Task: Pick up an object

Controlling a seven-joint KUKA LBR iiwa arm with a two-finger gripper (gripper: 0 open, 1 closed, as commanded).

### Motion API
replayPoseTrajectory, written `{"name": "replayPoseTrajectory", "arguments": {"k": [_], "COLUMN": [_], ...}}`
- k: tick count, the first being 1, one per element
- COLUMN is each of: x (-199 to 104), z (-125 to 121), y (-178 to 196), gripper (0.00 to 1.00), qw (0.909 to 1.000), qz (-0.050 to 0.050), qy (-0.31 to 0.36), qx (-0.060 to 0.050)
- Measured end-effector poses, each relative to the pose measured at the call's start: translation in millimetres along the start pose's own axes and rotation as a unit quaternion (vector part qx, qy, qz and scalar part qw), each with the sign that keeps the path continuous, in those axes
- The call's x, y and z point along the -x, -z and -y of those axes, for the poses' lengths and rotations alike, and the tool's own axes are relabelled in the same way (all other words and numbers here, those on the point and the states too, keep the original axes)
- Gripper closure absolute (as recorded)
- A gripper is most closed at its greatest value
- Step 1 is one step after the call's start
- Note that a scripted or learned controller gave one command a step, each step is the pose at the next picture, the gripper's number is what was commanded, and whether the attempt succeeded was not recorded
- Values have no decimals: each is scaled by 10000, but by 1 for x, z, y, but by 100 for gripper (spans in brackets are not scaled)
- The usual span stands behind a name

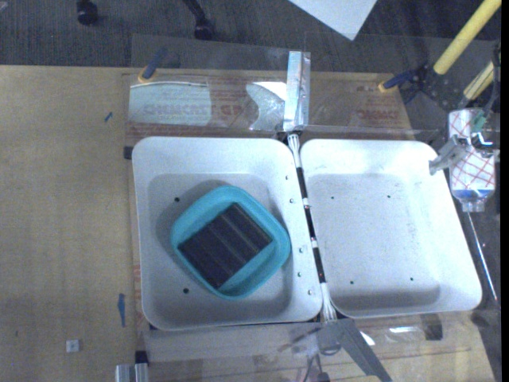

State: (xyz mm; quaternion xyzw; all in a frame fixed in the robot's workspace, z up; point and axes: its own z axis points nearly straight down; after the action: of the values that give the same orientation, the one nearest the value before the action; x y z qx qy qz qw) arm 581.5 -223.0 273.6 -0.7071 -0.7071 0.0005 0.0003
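Observation:
A teal square dish (231,239) with rounded corners lies in the left bin (151,173), turned about a quarter turn against the bin's walls. A dark, ridged insert (224,245) covers its inside. The dish rests a little toward the bin's front, apart from all four walls.
The right bin (390,229) shows a bare white floor. Beside its far right rim stands a small white item with red lines (471,164) and a grey tab (445,157). Clamps and a yellow handle (469,26) sit beyond the back right corner. A metal divider post (295,90) rises behind the bins.

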Motion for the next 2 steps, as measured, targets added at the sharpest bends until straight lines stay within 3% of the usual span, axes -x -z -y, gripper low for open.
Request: {"name": "replayPoseTrajectory", "arguments": {"k": [1,2], "x": [-30,-13], "z": [2,-9], "y": [-85,-176], "gripper": [0,0], "qw": [9993,9999], "qz": [1,-54], "qy": [362,-141], "qx": [1,40]}}
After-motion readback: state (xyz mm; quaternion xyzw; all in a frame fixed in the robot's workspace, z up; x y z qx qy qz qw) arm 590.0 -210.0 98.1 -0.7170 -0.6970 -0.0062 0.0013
